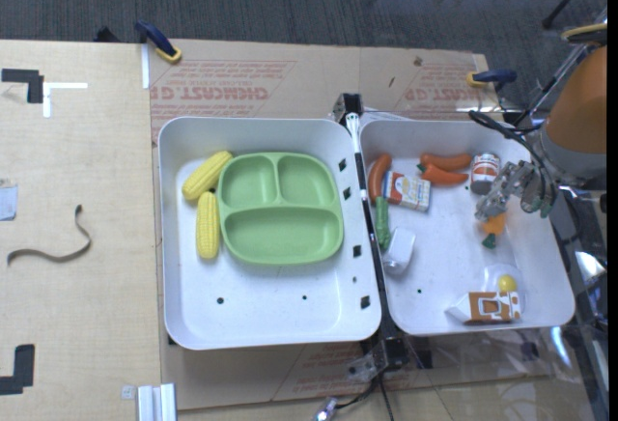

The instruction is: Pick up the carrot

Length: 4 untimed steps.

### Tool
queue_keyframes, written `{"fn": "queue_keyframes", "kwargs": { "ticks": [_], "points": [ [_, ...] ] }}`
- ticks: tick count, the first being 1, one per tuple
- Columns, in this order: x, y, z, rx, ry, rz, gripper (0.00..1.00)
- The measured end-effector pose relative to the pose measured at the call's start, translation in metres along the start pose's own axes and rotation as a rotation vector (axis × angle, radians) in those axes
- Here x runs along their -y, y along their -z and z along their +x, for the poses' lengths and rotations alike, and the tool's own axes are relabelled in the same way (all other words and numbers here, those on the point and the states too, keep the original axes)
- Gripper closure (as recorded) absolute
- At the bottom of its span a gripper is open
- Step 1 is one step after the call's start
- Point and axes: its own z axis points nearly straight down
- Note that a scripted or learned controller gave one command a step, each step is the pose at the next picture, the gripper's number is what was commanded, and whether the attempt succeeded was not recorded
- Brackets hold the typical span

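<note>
Positioned over the right bin's [406, 313] far right part, end effector [502, 202] is hovering low, metallic and cluttered; whether it is spread or closed cannot be told from this angle.

Carrot [444, 175]: orange, tapered, lying on its side near the right bin's upper wall, just beside a second orange-red piece [445, 159] lying above it, the two touching or nearly so. Which of the pair is the carrot is a judgement; the lower one is looking more carrot-like. Apparently a toy, so likely light, stiff and smooth, prone to rolling or slipping. Best hold, by judgement: across the thicker middle, squeezing across its short width.

Nearby, outward: a small can [485, 166] is standing just right of the carrot, beside the end effector. A small orange scrap [491, 228] is showing beneath the end effector; its nature is unclear. A white carton [409, 190] is lying left of the carrot, with a red sausage-like item [378, 176] and a green stick [382, 221] beyond it by the bin's left wall. A pale crumpled packet [398, 250] is sitting lower, and an orange-and-white box [492, 305] near the lower right corner.

Left bin [270, 322]: a green divided plate [281, 208] and two corn cobs [206, 187] are resting inside.

Hard to make out: arm [579, 110] is cut off at the edge.
</note>
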Motion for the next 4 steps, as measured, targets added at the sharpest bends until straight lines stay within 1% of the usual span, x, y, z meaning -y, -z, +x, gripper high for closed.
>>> {"fn": "queue_keyframes", "kwargs": {
  "ticks": [1,2,3,4],
  "points": [
    [-0.094,0.030,0.065,-0.008,-0.023,0.001,1.00],
    [-0.046,0.120,-0.018,-0.003,0.314,0.001,1.00],
    [-0.046,0.120,-0.018,-0.003,0.314,0.001,0.00],
    [-0.026,0.046,-0.043,-0.005,0.520,-0.001,0.00]
  ]
}}
